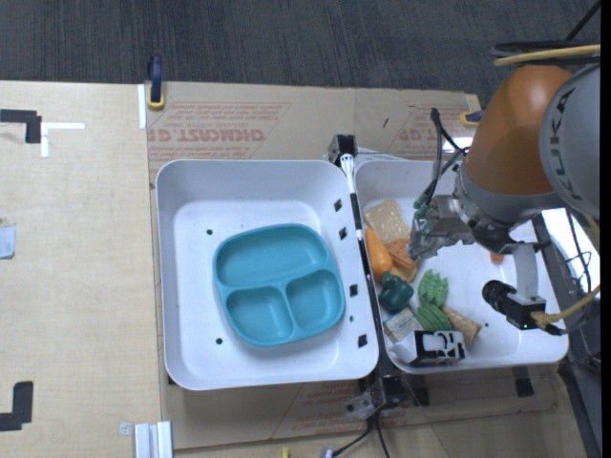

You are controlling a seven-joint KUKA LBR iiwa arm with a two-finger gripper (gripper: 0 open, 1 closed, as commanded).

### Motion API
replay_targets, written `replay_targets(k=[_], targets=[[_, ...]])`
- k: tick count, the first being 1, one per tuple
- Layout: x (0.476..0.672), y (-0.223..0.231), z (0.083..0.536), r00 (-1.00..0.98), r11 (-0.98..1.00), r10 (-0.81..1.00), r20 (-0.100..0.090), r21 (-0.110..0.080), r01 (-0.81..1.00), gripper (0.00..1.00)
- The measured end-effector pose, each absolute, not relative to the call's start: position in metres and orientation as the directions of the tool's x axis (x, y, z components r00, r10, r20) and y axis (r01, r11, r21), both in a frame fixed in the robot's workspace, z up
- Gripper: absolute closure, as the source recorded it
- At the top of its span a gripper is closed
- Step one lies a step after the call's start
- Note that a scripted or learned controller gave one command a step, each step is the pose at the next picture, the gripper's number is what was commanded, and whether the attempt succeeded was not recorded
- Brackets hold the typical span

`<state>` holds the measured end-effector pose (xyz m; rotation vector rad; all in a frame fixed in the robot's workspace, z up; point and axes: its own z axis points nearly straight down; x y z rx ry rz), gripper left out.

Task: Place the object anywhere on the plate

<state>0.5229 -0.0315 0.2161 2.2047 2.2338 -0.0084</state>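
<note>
I'm at the pick step: gripper (421, 246) hangs low over the food toys in the right bin (506, 346), just above the orange piece (379, 254). Its grip I can't tell. Next comes a lift across to the empty blue plate (278, 284)

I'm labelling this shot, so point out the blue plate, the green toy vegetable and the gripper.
blue plate (277, 256), camera view, floor of its large top compartment.
green toy vegetable (432, 287), camera view, middle of its ridged body.
gripper (421, 243), camera view, between its fingertips.
</note>
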Motion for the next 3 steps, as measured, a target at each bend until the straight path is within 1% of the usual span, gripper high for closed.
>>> replay_targets(k=[1, 2, 3], targets=[[0.5229, -0.0315, 0.2161, -0.013, 0.013, 1.0, -0.006, -0.002, 1.0, 0.0], [0.5238, -0.0331, 0.2242, -0.014, 0.013, 1.0, -0.008, -0.003, 1.0, 1.0], [0.5238, -0.0331, 0.2241, -0.013, 0.013, 1.0, -0.008, -0.004, 1.0, 0.0]])
